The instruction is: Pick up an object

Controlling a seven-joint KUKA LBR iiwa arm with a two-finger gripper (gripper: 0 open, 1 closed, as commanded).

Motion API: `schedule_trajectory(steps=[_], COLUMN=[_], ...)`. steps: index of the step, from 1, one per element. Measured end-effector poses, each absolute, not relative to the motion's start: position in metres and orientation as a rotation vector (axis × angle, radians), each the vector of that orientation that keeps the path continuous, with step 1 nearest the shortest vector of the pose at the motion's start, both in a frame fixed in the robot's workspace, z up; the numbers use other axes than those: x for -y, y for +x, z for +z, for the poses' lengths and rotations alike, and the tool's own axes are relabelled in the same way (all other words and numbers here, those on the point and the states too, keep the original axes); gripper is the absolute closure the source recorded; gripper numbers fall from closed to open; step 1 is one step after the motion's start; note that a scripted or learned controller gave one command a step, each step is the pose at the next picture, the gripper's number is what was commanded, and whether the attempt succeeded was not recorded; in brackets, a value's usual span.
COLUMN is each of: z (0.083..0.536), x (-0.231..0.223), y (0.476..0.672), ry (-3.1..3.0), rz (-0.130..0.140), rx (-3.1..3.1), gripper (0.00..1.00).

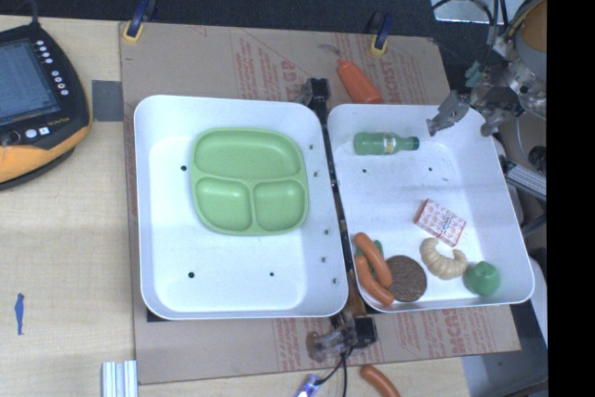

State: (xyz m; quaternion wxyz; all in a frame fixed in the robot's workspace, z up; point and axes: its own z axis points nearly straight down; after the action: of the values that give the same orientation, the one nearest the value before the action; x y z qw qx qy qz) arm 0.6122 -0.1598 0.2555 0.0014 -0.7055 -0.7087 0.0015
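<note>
White plastic fills most of my view: two shallow bins side by side on a brown cardboard sheet. Furthest left on the wooden bench I see the orange and grey control pendant [33,107]. The left bin [167,284] holds a green divided plate [249,179], lying flat near its far half. At the seam between the bins, in the right bin's [483,200] near left corner, two orange sausages [372,267] lie touching a round brown patty [405,278]. A green bottle [383,143] lies on its side toward the far edge. Just outside that edge an orange carrot-like piece [357,82] rests on the cardboard. Further right sit a red and white packet [439,221], a pale croissant [443,258] and a green ball [482,278]. The gripper [462,114] hovers over the far right corner with its two fingers spread apart and nothing between them, well apart from the bottle.
</note>
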Motion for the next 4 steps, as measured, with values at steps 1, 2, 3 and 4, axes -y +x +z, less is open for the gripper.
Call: schedule_trajectory(steps=[1,2,3,4], z=[0.153,0.095,0.096,0.107], x=[0.155,0.16,0.17,0.173], y=[0.566,0.53,0.581,0.581], ry=[-2.213,-2.217,-2.222,-2.223], rz=[0.007,-0.001,-0.003,0.001], rx=[2.225,2.232,2.23,2.233], gripper=[0.0,0.0,0.0,1.0])
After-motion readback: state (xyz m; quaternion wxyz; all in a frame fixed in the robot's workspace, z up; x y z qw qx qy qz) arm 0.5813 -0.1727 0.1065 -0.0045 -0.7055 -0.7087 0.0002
